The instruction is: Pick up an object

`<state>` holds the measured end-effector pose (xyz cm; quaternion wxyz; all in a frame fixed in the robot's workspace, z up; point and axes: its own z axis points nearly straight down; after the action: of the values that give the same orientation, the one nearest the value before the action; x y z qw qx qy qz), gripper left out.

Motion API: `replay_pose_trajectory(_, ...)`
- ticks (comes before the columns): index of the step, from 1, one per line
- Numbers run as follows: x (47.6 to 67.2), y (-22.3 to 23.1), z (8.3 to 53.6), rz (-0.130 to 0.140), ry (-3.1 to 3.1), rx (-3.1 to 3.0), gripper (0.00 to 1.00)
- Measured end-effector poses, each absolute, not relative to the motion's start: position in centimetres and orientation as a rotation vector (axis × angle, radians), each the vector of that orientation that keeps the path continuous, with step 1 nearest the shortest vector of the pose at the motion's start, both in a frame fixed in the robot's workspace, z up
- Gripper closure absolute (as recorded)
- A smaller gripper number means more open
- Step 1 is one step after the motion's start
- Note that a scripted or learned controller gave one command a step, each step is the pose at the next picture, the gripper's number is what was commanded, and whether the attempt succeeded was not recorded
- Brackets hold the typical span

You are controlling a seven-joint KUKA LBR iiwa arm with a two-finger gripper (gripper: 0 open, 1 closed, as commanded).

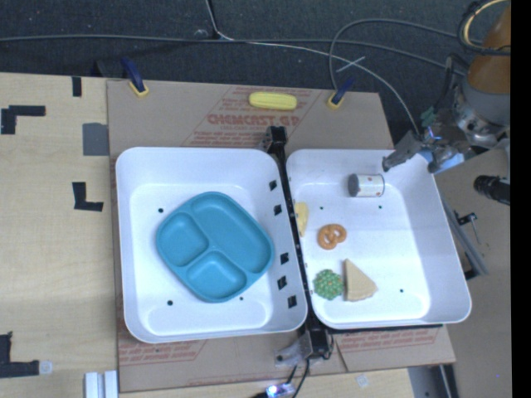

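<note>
Overhead, two white bins (133, 222) on cardboard sheet (207, 118), wooden bench (50, 222); gripper (412, 149) spread unclear, perhaps empty.

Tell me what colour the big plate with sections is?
Blue; the divided plate shows clearly in the camera view.

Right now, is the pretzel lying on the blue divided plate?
No: the pretzel lies in the right bin, while the blue plate sits in the left bin.

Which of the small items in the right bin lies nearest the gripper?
The grey-and-white cylinder, lying on its side just left of the gripper. The pretzel, green piece and wedge sit farther down the bin.
</note>
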<state>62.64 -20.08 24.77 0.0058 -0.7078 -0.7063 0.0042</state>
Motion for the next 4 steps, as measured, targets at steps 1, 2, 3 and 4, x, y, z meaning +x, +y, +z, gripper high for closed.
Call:
replay_pose_trajectory(1,62.9,-20.0,25.6,0.002,-2.223,-2.220,0.00)
replay_pose_trajectory(2,62.5,-19.6,19.3,0.007,-2.220,-2.216,0.00)
replay_pose_trajectory(3,61.8,-19.5,14.7,0.007,-2.221,-2.218,0.00)
replay_pose_trajectory(4,62.5,-18.9,8.9,0.006,-2.222,-2.216,0.00)
